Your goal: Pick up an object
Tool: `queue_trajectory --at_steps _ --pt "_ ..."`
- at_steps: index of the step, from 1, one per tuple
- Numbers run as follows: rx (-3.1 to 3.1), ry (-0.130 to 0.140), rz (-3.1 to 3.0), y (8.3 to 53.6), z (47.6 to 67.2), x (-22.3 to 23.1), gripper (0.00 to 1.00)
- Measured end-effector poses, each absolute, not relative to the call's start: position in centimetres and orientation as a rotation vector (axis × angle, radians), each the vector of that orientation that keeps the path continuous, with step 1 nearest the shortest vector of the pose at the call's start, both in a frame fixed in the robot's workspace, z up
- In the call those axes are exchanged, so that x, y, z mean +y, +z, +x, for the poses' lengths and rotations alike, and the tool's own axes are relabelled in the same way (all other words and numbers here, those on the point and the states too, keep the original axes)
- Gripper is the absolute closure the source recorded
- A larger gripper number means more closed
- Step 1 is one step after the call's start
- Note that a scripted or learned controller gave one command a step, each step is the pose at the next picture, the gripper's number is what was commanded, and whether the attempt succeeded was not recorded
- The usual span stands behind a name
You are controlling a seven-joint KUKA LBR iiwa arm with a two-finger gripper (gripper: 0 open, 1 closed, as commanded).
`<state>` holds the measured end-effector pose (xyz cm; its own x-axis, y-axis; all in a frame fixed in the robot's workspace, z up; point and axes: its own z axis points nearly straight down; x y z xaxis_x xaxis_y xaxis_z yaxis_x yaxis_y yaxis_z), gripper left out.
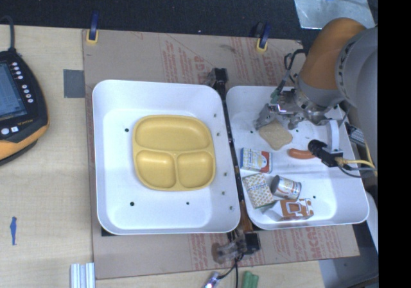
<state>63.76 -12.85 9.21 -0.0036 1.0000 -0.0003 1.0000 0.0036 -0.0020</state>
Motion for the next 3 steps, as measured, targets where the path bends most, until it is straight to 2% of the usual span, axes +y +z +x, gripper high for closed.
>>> queue_trajectory --at_steps 1,2,3 --pt "-2.226 0.001 -2.217 9.2 64.2 -12.8 0.0" --pt "-2.226 0.001 -2.216 9.2 65.7 -10.1 0.0" --pt "-2.226 0.006 -2.215 9.2 62.3 -11.5 0.0"
